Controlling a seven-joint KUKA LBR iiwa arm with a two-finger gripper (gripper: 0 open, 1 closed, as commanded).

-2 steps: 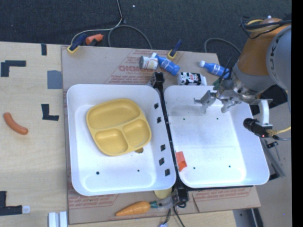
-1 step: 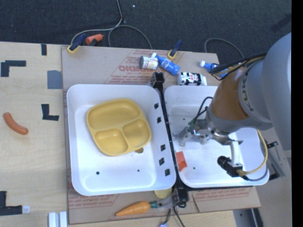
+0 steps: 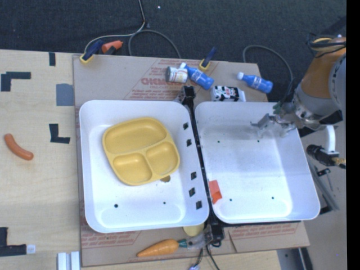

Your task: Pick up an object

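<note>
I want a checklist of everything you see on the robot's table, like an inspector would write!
Surface: cardboard sheet under two white bins; left bin, right bin.
Job's things: yellow divided plate lies in the left bin.
Clutter: two blue bottles and a black-and-white box behind the bins; toy carrot in front; toy sausage far left; orange tag on the right bin's left wall.
Grippers: gripper over the right bin's back right part, nothing seen between it.
Cables: black cable loops behind the bins.
Surroundings: dark carpet.
</note>
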